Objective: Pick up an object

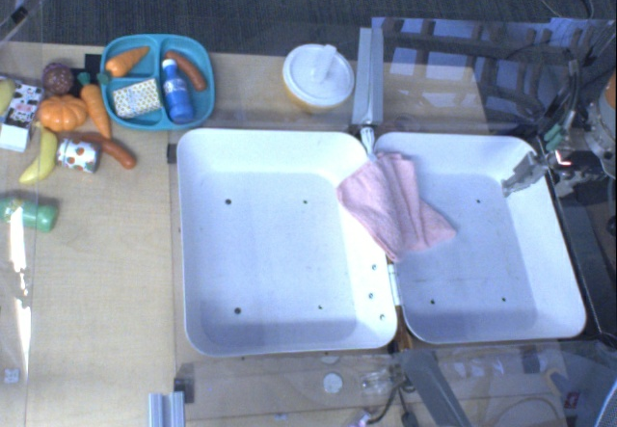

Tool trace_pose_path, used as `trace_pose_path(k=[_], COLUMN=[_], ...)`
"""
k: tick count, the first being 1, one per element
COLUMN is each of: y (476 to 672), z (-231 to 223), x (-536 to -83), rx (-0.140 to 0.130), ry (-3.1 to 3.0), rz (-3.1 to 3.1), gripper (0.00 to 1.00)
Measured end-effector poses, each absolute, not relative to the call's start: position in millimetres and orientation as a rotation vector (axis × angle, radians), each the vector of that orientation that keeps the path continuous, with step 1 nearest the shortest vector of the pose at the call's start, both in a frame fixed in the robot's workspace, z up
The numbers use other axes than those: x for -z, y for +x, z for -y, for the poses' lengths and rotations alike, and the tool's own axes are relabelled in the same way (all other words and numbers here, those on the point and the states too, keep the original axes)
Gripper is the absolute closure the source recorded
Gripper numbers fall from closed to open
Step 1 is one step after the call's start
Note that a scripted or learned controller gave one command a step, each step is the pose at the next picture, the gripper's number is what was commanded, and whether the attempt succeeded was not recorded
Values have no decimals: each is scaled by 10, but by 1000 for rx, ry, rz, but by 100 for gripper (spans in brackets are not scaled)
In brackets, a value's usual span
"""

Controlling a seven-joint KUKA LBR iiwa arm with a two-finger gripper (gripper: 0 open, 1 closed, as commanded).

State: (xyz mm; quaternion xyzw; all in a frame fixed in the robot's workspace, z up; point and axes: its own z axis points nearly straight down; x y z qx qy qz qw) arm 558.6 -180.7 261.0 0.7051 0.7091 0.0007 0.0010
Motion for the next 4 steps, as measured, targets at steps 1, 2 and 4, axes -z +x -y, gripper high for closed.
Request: trace_pose_path(k=[1, 2, 4], y=[5576, 5851, 6242], z=[896, 1258, 580], x=[-985, -898, -1861], rx=[-5, -12, -6], ry=[2175, 2052, 2007], rz=[-2264, -2364, -2412], gripper=[0, 0, 100])
